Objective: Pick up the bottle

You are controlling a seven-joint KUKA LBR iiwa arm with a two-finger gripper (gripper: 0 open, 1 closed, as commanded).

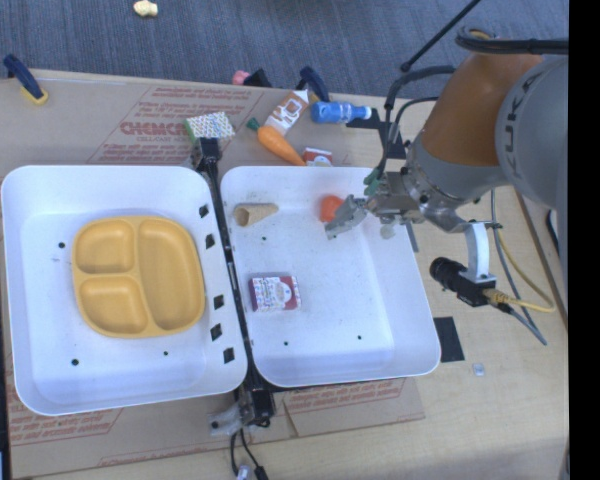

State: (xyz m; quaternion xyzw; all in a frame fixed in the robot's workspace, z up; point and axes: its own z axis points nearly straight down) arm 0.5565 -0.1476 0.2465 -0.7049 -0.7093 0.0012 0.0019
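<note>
Camera view — bottle (340, 113) outside bins, well behind gripper (348, 216)

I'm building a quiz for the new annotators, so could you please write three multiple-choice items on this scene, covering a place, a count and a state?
1. Where is the blue bottle?
A. in the left bin
B. on the cardboard beyond the right bin
C. on the yellow tray

2. How many compartments has the yellow tray?
A. two
B. three
C. five

3. How does the bottle rest?
A. on its side
B. upright
C. between the fingers

Key: 1 B, it lies past the right bin; 2 B, three hollows show; 3 A, it lies flat, apart from the gripper.
</note>
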